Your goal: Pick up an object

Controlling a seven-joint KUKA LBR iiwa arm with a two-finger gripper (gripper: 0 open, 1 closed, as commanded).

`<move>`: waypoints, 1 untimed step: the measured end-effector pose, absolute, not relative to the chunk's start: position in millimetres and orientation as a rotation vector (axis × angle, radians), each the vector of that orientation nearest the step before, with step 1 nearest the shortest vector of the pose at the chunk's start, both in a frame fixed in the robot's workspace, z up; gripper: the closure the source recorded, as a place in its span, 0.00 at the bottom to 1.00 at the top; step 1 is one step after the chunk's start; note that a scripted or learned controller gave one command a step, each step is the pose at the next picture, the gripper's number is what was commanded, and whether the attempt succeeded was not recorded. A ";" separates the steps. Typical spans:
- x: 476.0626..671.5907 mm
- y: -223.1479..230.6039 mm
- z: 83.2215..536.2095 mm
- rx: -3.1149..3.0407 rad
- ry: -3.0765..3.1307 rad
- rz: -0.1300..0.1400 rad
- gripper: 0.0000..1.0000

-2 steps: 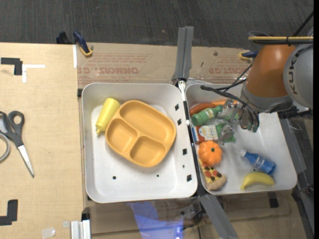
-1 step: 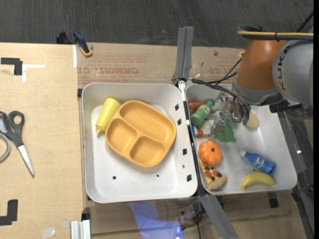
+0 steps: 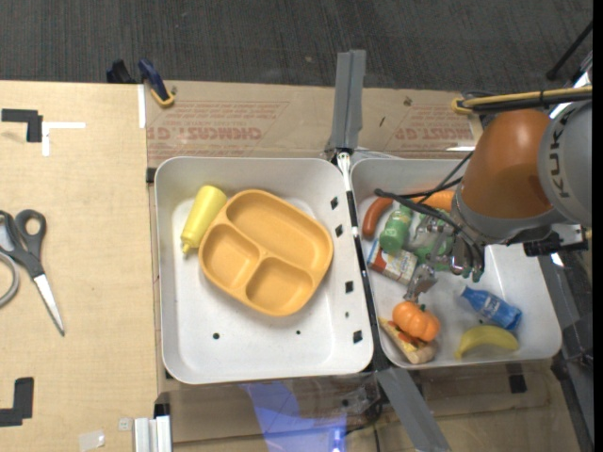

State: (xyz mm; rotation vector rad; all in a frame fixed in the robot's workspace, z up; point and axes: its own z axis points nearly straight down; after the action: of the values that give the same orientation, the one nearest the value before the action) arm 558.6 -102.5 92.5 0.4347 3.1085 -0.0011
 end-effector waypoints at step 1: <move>608.3 -100.3 93.2 0.288 3.124 -0.002 0.00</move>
State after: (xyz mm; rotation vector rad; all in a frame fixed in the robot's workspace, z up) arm 608.3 -100.3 93.2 0.2884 3.1235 -0.0015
